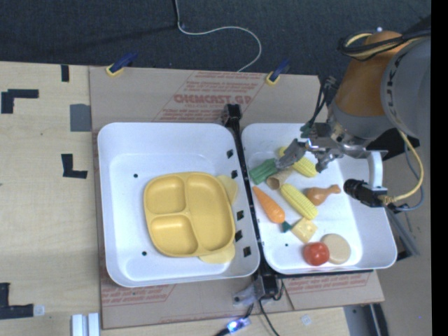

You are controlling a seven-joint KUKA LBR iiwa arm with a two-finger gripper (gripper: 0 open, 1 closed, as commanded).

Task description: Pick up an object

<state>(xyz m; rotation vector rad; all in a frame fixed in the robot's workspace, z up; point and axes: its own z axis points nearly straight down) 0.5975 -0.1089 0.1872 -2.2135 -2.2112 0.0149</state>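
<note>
Bench top at far left is pale wood with black tape marks (70,165), then a cardboard sheet (203,98) with red print lies under both bins, clipped at its top edge by a yellow clamp (120,63) and a blue-yellow clamp (278,68). A white cable (224,32) loops on the dark floor above. Left bin (119,145) holds a yellow divided tray (187,213) with three compartments, tilted a bit, resting over another yellow piece that peeks out at its right and bottom edges. Black clips run down the seam between the bins. Right bin (371,247) holds the toy food: green bean-like pod (264,169) near the top left, orange carrot (269,204) below it with a small green end, brown stub (274,183) between them, corn cob (299,201) lying diagonal mid-bin, second corn piece (304,166) up under the gripper, brown chicken drumstick (323,194) right of the corn, yellow cheese cube (304,229) below the corn, red tomato (316,253) touching a tan round cookie-like piece (337,247) at the bottom. Gripper (306,155) hangs low over the top of the right bin, fingers spread apart, one tip by the green pod, other by the upper corn; nothing visibly clamped between them. Grey arm with orange band (364,82) comes in from the right, black cable loops alongside.
</note>
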